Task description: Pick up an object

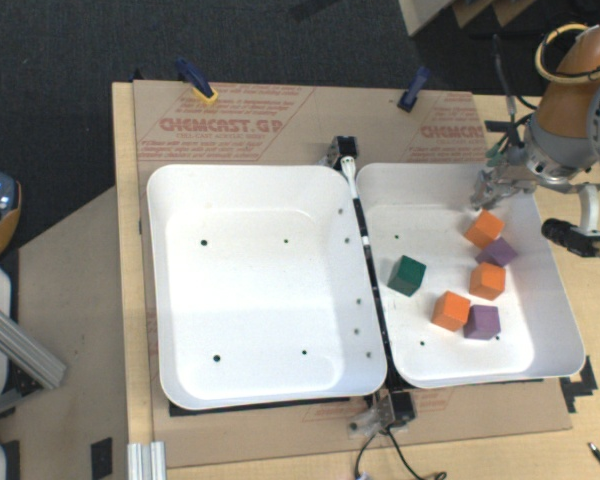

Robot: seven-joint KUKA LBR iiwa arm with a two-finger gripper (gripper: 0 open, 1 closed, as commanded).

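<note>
Several small blocks lie in the right bin (540, 353). An orange block (485, 228) sits toward the back right, with a purple block (498, 253) just in front of it. Another orange block (487, 280) follows, then a third orange block (451, 311) beside a purple block (482, 322). A green block (408, 275) rests alone near the bin's left wall. My gripper (488, 194) hangs over the back right of this bin, just behind the rearmost orange block. Nothing shows between its fingers.
The left bin (180, 298) lies beside the right one, joined by a black divider strip (365, 258). Both sit on a cardboard sheet (240, 118) held by blue clamps (198, 83) at the back. The arm's body (570, 118) looms at the right edge.
</note>
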